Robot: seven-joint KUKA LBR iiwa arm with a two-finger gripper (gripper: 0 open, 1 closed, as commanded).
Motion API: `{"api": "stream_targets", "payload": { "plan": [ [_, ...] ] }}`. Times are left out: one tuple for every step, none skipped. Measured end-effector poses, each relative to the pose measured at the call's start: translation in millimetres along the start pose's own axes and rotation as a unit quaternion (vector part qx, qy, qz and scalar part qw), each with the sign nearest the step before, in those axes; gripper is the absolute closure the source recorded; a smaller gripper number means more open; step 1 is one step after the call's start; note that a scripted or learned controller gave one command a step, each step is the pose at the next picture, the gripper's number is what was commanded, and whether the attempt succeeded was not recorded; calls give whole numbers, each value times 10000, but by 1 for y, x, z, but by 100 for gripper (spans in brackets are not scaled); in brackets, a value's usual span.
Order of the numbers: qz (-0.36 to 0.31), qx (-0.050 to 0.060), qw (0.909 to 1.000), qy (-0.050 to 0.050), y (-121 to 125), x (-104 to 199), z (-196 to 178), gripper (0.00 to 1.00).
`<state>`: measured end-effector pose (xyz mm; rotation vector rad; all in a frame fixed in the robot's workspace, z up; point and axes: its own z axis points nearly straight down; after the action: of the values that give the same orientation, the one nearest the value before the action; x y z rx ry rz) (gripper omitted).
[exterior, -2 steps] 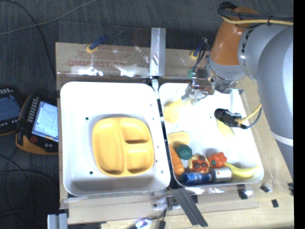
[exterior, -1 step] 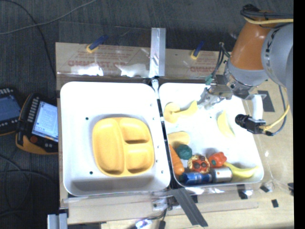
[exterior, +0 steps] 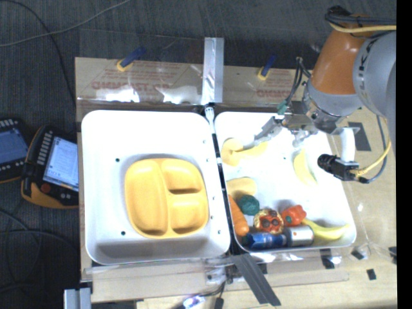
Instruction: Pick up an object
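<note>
My gripper (exterior: 281, 136) hangs over the back of the right bin (exterior: 335, 192), open, with nothing between its fingers. Its left finger (exterior: 266, 132) reaches toward a yellow piece (exterior: 239, 149) by the bin's back left wall. The right finger (exterior: 300, 136) is just above a pale yellow slice (exterior: 302, 167). Along the bin's front lie a cream lump (exterior: 241, 186), a green item (exterior: 249, 205), a carrot (exterior: 238, 221), an orange-red toy (exterior: 268, 221), a red pepper (exterior: 294, 215), a banana (exterior: 329, 231) and a blue can (exterior: 263, 240).
The left bin (exterior: 103, 147) holds a yellow divided tray (exterior: 166, 196). A metal divider (exterior: 213, 76) stands between the bins at the back. A black camera part (exterior: 331, 165) with cable juts from the wrist. A handheld pendant (exterior: 48, 167) lies off the bench at left.
</note>
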<state>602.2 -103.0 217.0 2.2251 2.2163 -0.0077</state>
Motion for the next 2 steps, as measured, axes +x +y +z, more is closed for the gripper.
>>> {"api": "stream_targets", "payload": {
  "plan": [
    [202,7,9998,-1,19,-19,65,0],
    [-1859,-70,9825,-11,44,-10,126,0]
  ]
}}
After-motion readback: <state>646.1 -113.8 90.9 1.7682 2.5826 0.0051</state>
